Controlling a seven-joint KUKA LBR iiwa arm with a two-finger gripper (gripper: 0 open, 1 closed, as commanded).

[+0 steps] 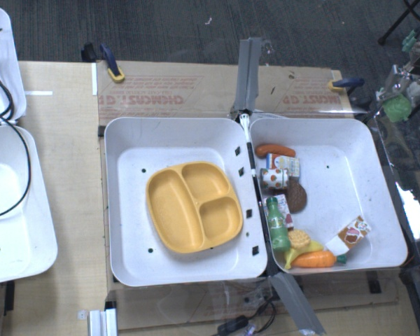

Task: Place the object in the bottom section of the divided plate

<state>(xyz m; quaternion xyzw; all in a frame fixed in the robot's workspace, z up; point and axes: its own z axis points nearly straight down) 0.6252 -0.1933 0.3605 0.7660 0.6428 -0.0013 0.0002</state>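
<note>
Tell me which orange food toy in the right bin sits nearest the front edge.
The carrot, lying at the bin's front beside the corn. The other, a hot dog, lies at the back of the pile.

Robot lab — cardboard-covered bench [63, 187], clamps [112, 67], twin white bins [119, 208], loose cables [7, 110] — dark carpet floor [196, 12].

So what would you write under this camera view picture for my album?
Yellow divided plate waits in the left bin; toy foods, carrot included, crowd the right bin.

A yellow divided plate [194, 207] sits in a white bin [126, 187]; nearby lie an orange carrot [313, 260] and a green bottle [277, 230].
</note>
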